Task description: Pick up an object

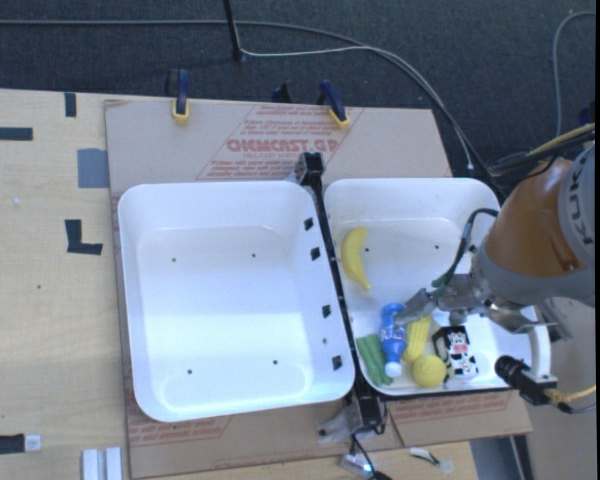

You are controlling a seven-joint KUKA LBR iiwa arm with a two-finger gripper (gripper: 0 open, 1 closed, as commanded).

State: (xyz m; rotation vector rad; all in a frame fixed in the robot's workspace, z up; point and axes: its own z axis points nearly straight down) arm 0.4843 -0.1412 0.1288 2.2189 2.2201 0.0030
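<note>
Down at the near rim of the right bin (410, 190) there's a crowd: one green stick-shaped item (371, 359) lying against the divider, one blue bottle (392, 330) with a white cap beside it, one yellow corn cob (418, 337) standing just right of the bottle, one yellow lemon-like ball (429, 371) touching the cob's lower end, and one small black-and-white toy with a red spot (458, 352) right next to the ball. Five things packed close together in that corner.

Just above them sits the gripper (426, 304), reaching in from the right, its grey fingers low over the bottle and the cob. Whether the jaws are spread or pressed together, I cannot tell; the metalwork blurs into the clutter, and nothing is clearly pinched between them. The arm (535, 238) shows its orange band behind the wrist.

Further up the same bin, one banana (355, 257) lies alone, well apart from the cluster, near the divider.

The left bin (140, 268) sits beside it, white walls and floor.

Farther back, the cardboard sheet (270, 143) under both bins carries red print reading roughly "CHEMCAST G.P"; the smaller lines are too small to read. Two clamps (181, 95) with yellow tips grip its far edge.
</note>
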